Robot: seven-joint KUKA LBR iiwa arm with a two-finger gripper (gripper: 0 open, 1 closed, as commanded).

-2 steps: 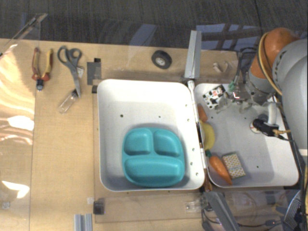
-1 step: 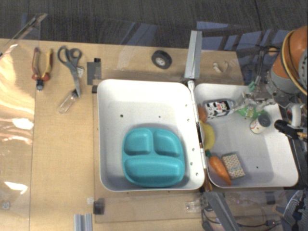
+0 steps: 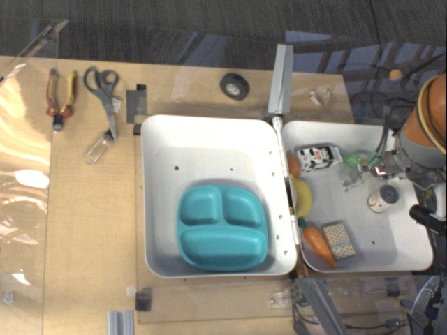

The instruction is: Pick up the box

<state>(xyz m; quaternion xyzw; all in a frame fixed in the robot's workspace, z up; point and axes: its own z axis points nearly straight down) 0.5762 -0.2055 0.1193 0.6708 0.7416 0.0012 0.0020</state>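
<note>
A small tan box (image 3: 339,240) with a patterned top lies flat near the front of the right bin (image 3: 412,257), beside a carrot (image 3: 318,247). A black-and-white carton (image 3: 318,157) lies at the back left of the same bin. My gripper (image 3: 361,176) hangs over the middle of the right bin, on the grey arm with the orange band (image 3: 427,121) that comes in from the right. It is just right of the carton and well behind the tan box. It touches neither of them.
A banana (image 3: 303,196) and an orange item (image 3: 293,165) lie along the right bin's left wall. A green object (image 3: 353,160) and a small round white piece (image 3: 383,198) sit near the gripper. The left bin (image 3: 160,187) holds a teal divided plate (image 3: 223,227). Scissors (image 3: 105,89), pliers (image 3: 59,96) and a tape roll (image 3: 235,86) lie on the bench.
</note>
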